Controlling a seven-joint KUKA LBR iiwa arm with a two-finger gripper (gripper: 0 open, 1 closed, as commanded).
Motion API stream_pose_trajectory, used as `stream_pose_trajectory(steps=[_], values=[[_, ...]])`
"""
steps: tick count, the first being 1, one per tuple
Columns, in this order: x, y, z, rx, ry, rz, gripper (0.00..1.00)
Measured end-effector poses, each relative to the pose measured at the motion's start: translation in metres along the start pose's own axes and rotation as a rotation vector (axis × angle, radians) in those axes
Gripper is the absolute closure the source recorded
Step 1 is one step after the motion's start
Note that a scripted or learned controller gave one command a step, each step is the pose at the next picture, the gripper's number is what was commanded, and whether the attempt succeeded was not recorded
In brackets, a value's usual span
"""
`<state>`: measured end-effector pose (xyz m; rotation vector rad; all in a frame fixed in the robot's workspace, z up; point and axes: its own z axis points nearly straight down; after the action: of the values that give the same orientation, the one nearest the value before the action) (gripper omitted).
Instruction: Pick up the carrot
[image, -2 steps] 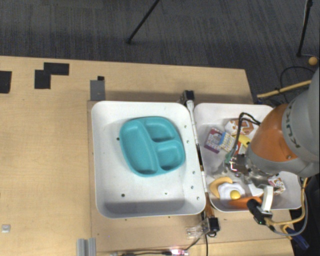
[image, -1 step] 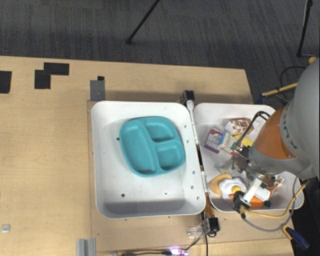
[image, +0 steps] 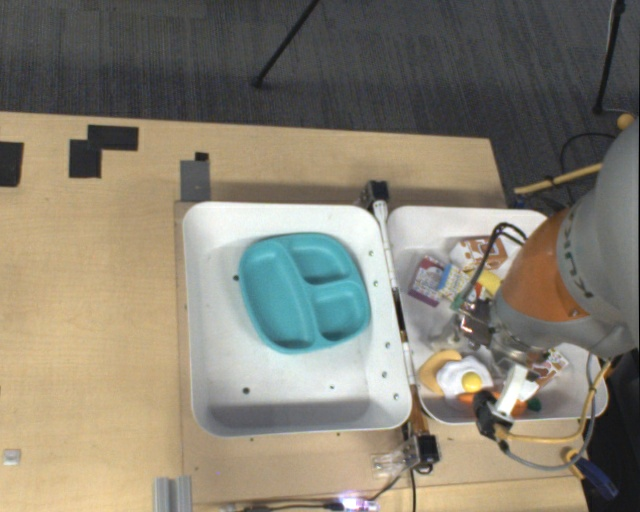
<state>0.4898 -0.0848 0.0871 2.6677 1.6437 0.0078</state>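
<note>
The carrot (image: 467, 398) shows as a small orange piece near the front wall of the right bin (image: 405, 235), just in front of a toy fried egg (image: 466, 379). Most of it is hidden by the robot's wrist parts. A bit of green (image: 533, 405) peeks out further right and may be its leafy end. My gripper (image: 470, 327) hangs low over the middle of the right bin, a little behind the egg and the carrot. Nothing can be seen held in it.
A teal divided plate (image: 303, 290) lies in the left bin (image: 210, 400). In the right bin there are a purple packet (image: 430, 279), a printed wrapper (image: 468, 252) at the back and a yellowish piece (image: 432, 372) beside the egg. The arm covers the bin's right half.
</note>
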Motion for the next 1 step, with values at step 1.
stream_pose_trajectory(steps=[1], values=[[-0.0005, 0.001, 0.0, -0.001, 0.004, 0.206, 0.0]])
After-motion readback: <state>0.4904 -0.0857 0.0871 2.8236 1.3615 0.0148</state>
